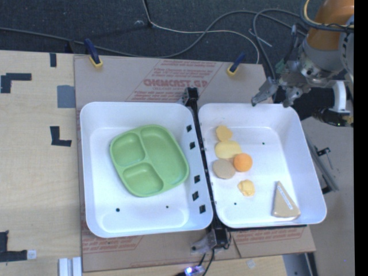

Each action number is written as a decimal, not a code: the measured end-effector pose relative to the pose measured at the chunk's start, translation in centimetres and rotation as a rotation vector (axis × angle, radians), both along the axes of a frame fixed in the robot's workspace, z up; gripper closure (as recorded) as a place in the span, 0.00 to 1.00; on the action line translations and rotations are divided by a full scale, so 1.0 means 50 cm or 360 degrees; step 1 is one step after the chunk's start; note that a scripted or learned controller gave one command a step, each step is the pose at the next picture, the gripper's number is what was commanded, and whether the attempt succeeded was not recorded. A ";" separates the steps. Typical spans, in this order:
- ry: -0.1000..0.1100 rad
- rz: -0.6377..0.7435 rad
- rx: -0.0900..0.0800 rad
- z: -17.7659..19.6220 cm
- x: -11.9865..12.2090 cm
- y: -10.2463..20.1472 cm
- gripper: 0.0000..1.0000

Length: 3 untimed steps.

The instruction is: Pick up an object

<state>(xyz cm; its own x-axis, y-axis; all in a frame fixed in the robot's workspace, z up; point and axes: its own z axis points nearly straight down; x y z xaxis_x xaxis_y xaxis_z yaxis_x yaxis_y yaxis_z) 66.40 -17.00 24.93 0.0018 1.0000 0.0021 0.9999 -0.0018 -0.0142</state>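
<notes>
Nearest the camera, a tan wedge (284, 203) lies in the right bin's (305, 154) front corner. Up past the bin's far right corner, the gripper (275, 94) hangs with its fingers spread open, gripping nothing. Outward from it, red printing on the cardboard (172, 79) seems to read "CHEMCAST GP". Small foods cluster mid-bin: an orange ball (242, 162), yellow pieces (227, 149) and a beige disc (223, 168). A green divided plate (149, 160) sits in the left bin (95, 154).
</notes>
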 end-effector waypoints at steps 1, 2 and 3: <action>-0.0020 0.0005 -0.0004 0.017 0.005 0.001 0.00; -0.0011 0.0005 -0.0004 -0.112 0.007 -0.005 0.00; -0.0010 0.0004 -0.0005 -0.237 -0.001 -0.017 0.00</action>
